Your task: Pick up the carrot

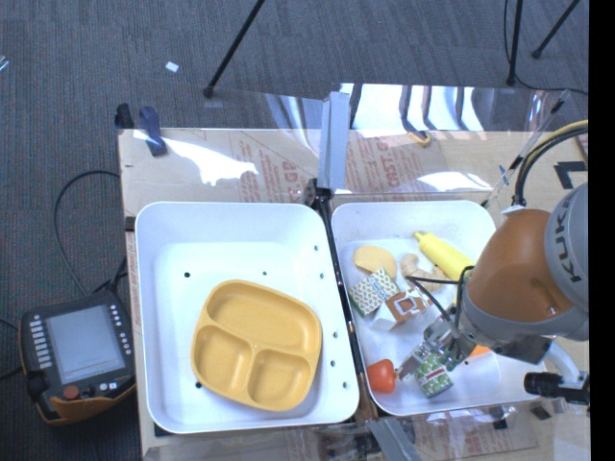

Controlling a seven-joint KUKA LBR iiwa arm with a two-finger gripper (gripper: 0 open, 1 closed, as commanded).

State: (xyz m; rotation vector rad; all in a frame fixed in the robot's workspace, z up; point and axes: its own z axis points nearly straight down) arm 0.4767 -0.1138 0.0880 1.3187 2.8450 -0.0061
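Sitting in the left bin [163, 248], a yellow divided plate [256, 344] bears no writing. Cardboard on the counter [279, 166] shows faint red print, unreadable. In the right bin [480, 214], the gripper [430, 361] hangs near a red tomato [381, 376]; whether it pinches anything, I cannot tell. An orange sliver, perhaps the carrot [479, 351], peeks beside the arm [538, 277] marked "KUK".

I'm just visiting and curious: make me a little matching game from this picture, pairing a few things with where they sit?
Things:
1. yellow tray
2. banana
3. tomato
4. handheld screen

Places:
A. far side of the right bin
B. on the floor, left of the bench
C. in the left bin
D. near edge of the right bin

Pairs: 1-C, 2-A, 3-D, 4-B
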